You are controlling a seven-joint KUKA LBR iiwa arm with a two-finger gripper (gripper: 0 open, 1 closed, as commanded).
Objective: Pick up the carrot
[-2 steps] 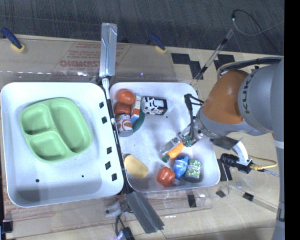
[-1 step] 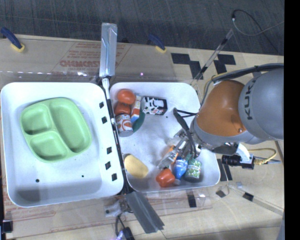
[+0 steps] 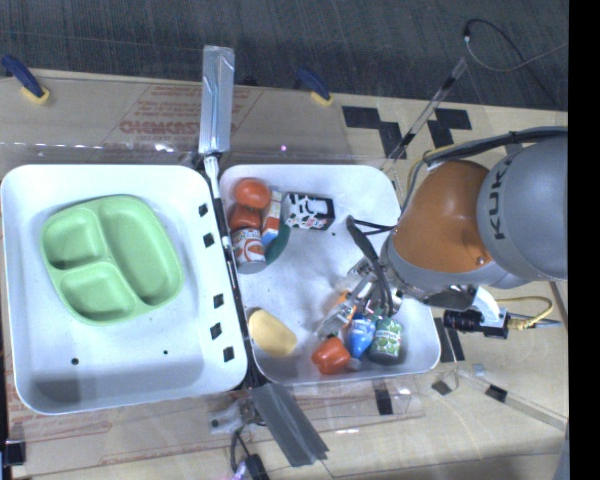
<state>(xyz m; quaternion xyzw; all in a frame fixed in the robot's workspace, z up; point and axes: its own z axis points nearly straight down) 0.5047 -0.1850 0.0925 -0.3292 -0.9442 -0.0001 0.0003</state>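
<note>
The right bin (image 3: 310, 183) keeps bare floor at its centre, between the can cluster (image 3: 252, 230) upper left and the crowded toys (image 3: 365, 338) lower right. The arm (image 3: 450, 223) blocks its right side, and a green divided plate (image 3: 110, 258) fills the left bin's (image 3: 20, 298) upper middle.

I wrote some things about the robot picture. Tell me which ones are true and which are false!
1. The green plate sits in the left bin. True.
2. The green plate has toys piled on it. False: its sections are bare; the toys lie in the right bin.
3. The gripper is down in the right bin. True, near the bin's lower right corner.
4. The yellow toy is in the top corner of the right bin. False: it lies near the bottom left of that bin.
5. A black and white cow-patterned toy is near the top of the right bin. True.
6. The arm reaches in from the left. False: it comes in from the right.
</note>
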